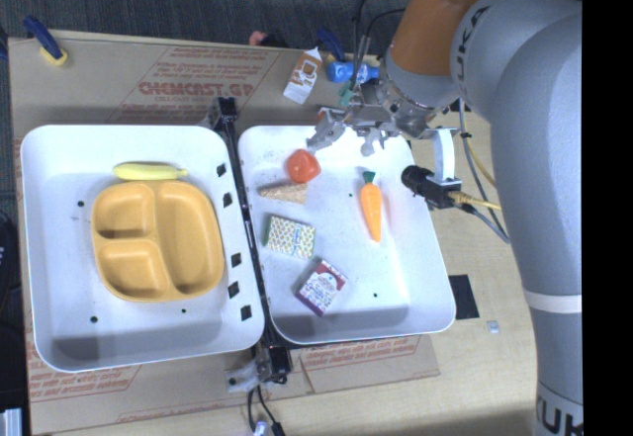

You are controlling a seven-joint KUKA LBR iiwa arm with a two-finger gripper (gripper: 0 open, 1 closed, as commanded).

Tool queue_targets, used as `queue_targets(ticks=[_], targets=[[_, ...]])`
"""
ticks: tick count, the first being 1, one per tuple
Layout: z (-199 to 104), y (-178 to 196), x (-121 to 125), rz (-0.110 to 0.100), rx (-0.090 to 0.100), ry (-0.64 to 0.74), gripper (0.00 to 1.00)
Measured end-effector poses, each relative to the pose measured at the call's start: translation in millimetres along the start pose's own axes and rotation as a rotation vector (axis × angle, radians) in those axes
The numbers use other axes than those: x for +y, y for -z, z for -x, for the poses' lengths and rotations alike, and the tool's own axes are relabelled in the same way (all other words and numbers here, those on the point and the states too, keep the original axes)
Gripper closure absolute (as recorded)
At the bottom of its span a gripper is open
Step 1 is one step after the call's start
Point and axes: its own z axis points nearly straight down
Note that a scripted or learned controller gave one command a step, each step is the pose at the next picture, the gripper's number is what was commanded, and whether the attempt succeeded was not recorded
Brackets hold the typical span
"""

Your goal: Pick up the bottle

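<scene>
Blue is the colour of the thing (342, 71) I think may be the bottle, but I can't be sure, because my own arm hides most of it. It lies on the surface (188, 68), just past the top rim of the right bin (435, 271), near the upper middle of the frame. A small carton (302, 78) lies just to its left.

My claw (346, 137) hangs over the top part of the right bin. Its two fingers (322, 135) look spread apart, and nothing is between them.

So the blue thing is up the frame from my claw, on the other side of the bin's rim. It is near, but not under me. I can't tell which way its long side runs, since so little of it shows.

Inside the bin, none of the things looks like a bottle to me. There is a tomato (303, 166) just down and left of my claw, a wedge of bread (284, 192), a carrot (371, 211), a green box (291, 236) and a purple box (319, 287).

I think my next move has to go up the frame, over the rim, and then down.
</scene>
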Motion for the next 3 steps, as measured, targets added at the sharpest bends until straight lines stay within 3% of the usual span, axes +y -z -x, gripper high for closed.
queue_targets(ticks=[1,2,3], targets=[[-1,10,0,-0.003,0.001,0.005,1.0],[-34,-34,-49,-0.002,0.0,-0.12,1.0],[-71,-34,-135,-0.001,0.001,0.021,1.0]])
